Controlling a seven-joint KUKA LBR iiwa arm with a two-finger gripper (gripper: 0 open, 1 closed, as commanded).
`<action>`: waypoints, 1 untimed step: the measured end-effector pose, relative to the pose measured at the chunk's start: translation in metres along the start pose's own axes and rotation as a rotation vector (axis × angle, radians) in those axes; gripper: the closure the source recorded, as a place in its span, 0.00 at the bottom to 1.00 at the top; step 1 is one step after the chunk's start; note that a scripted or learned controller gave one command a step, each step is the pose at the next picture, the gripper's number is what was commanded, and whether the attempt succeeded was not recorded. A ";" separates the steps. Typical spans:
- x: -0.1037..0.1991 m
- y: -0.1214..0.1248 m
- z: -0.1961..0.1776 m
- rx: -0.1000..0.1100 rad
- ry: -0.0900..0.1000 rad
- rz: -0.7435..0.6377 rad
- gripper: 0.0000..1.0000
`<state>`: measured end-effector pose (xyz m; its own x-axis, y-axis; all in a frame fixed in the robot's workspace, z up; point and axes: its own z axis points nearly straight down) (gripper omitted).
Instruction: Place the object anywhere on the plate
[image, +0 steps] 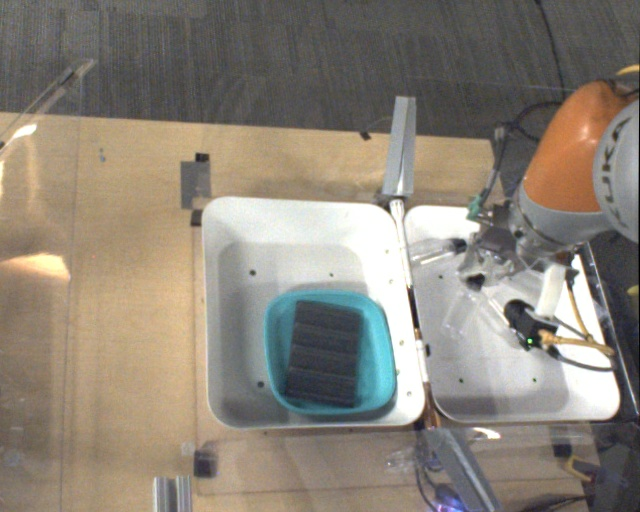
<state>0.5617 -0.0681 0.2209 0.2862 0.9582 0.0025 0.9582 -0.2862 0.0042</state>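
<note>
1. Where the wooden bench (100, 350) carries the two shallow white bins side by side, the left bin (214, 300) holds a turquoise plate (274, 345) and the right bin (520, 410) lies under the arm's wrist.
2. The plate is a rounded square dish. It sits in the left bin's near right part, close to the near wall and to the wall shared with the right bin.
3. The task's thing, a dark grey ribbed block (322, 352), lies flat on the plate. It covers most of the plate's middle, its long side runs from the far rim toward the near rim with a slight tilt, and turquoise shows all round it.
4. The arm (575, 150), grey with its orange band, reaches over the right bin's far right corner.
5. The gripper (478, 268) hangs over the far left part of the right bin, near the wall shared with the left bin and well apart from the block and plate.
6. Pale parts and cables crowd the gripper against the white bin floor, so I cannot tell whether it is clenched or released; it seems to grasp nothing.
7. Yellow and black cables (570, 345) trail from the wrist across the right bin's right side, beside a small green light (528, 341).
8. A grey metal post (401, 150) stands at the far edge where the two bins meet.
9. A small black bracket (199, 180) sits on the bench just off the left bin's far left corner.
</note>
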 end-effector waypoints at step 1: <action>0.104 -0.067 -0.013 0.000 0.000 -0.165 1.00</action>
<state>0.5270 0.0503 0.2342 0.1245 0.9922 0.0022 0.9922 -0.1245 0.0046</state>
